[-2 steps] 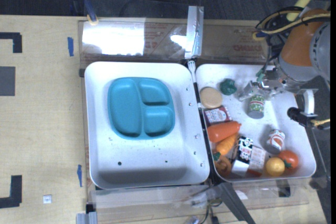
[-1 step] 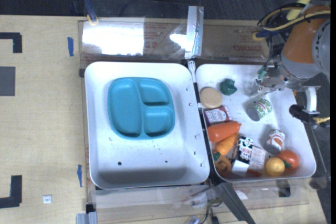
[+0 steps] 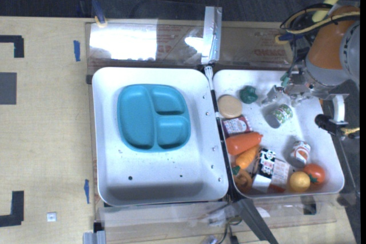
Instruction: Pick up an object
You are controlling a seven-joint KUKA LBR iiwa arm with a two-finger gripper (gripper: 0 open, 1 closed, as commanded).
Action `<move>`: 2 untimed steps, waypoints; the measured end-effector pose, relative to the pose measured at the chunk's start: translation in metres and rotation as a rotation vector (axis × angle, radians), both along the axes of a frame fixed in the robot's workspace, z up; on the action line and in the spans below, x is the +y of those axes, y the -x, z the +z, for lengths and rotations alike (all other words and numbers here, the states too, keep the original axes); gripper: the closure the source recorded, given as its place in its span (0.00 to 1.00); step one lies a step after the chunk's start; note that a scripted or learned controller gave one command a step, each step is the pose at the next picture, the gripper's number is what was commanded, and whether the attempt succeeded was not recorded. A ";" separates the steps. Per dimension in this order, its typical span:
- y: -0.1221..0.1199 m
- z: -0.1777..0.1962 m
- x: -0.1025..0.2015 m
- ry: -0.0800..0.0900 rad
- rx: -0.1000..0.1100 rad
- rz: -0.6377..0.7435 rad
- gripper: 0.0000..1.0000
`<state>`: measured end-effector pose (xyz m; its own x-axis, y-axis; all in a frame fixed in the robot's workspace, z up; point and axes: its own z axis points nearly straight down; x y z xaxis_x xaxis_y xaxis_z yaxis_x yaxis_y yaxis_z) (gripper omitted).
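Gripper [image 3: 284, 95] seen blurred over right bin [image 3: 331, 146] just above a green-white can [image 3: 279, 115], finger opening & any hold can't be told; toys [image 3: 269, 166] heaped at bin's lower-left, wood bench [image 3: 46, 140] around.

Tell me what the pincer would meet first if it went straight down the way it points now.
Probably the small green-and-white can lying just below the pincer in the right bin. Depth is unclear from this slanted view, so it could instead land on bare bin floor beside it.
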<state>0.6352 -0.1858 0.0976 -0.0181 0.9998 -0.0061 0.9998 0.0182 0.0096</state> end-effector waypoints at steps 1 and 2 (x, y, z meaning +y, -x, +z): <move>0.046 -0.011 0.009 -0.005 0.007 -0.069 0.00; 0.043 0.002 0.007 -0.002 -0.002 -0.070 1.00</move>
